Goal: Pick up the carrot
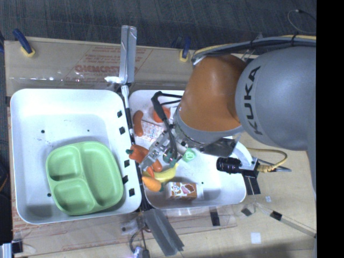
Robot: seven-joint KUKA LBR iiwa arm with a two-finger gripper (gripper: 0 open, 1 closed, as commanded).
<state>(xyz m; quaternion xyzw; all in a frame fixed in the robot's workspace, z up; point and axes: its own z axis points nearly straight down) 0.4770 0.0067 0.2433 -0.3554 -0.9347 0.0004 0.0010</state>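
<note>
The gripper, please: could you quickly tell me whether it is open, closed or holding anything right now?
Gripper: low in the right bin among the toy food; open, closed or holding cannot be told.

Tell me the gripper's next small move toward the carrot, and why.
Probably a short shift toward the bin's left wall and down. The gripper sits low in the right bin, amid crowded toy food, with a banana right beside it. An orange carrot lies just to its left, near the divider. Nothing shows between the fingers, so no lift yet.
</note>
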